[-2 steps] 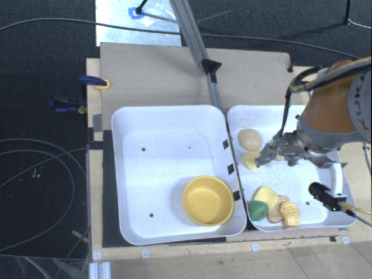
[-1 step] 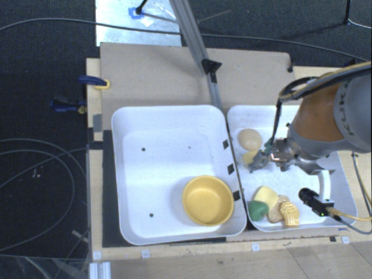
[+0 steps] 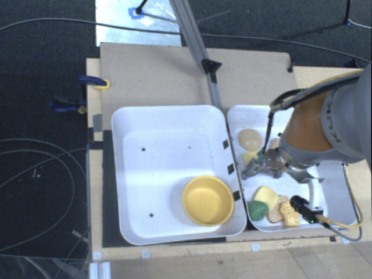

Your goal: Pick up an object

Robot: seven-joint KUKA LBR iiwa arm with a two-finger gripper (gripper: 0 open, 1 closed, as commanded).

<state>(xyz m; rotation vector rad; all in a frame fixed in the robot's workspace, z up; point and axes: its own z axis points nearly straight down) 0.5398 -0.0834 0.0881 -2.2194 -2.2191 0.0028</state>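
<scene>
The grey arm point(image 3: 343, 115) comes in from the right and hangs over the right bin point(image 3: 238, 116), its orange band covering much of that bin's middle and far right side. The gripper point(image 3: 256, 166) sits low near the bin's left wall, just inside the divide between the two bins. Its metal parts read as a dark, blurred cluster, and whether the fingers are spread or pressed together cannot be told from here; nothing can be made out between them.

Several objects lie in the right bin. A beige round object point(image 3: 250, 138) rests toward the far left corner, apart from the gripper. A pale yellow piece point(image 3: 251, 156) lies just beside the gripper and is partly hidden by it, so its shape is unclear. Toward the near edge sit a light yellow wedge point(image 3: 265, 195), a green object point(image 3: 257, 209) touching it, and a tan ridged object point(image 3: 285, 210) close against both. A black part with a yellow cable point(image 3: 343, 226) overlaps the near right corner and hides the bin floor there.

In the left bin point(image 3: 168, 118), a yellow bowl point(image 3: 208, 200) stands upright near the near right corner, close to the bin's right wall.
</scene>
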